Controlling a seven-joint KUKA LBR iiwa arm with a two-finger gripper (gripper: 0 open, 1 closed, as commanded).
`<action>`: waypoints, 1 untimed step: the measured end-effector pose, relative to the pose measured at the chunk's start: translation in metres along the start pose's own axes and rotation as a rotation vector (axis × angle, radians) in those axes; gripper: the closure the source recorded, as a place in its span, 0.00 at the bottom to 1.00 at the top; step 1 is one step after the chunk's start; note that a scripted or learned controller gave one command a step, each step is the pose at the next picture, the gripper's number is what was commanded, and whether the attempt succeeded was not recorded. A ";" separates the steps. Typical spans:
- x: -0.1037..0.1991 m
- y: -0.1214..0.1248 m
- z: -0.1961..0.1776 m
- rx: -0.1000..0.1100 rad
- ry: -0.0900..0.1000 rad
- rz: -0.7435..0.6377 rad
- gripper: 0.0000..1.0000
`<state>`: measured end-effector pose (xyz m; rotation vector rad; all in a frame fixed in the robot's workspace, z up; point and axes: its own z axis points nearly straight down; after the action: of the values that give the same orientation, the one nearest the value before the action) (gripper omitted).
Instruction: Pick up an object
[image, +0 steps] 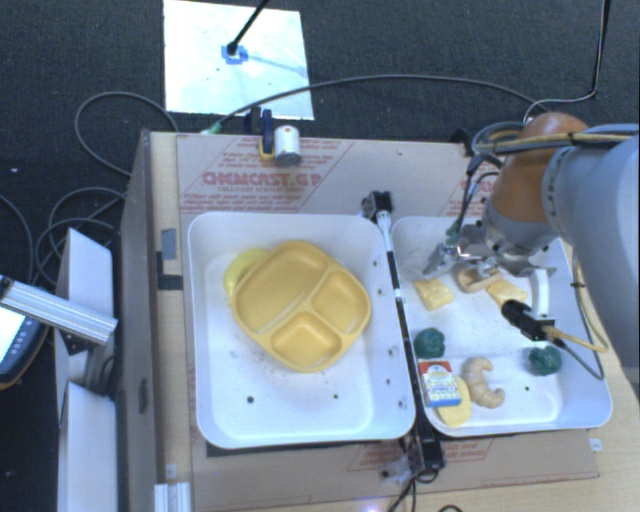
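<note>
Cheese wedge (434, 293) just below hand (452, 256), apart.

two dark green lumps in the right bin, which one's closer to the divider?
The green lump just below the yellow wedge, beside the divider. The other green lump sits near the bin's right wall.

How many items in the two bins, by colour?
Yellow: 5 (divided plate, item under it, three pieces)
Green: 2
Tan croissant-shaped toy: 1
Red-and-white packet on yellow: 1
Total: 9
</note>
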<state>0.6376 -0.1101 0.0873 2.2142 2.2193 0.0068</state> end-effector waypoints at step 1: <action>0.001 0.002 -0.017 0.005 0.001 -0.001 0.00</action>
<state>0.6393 -0.1095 0.1040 2.2160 2.2233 0.0026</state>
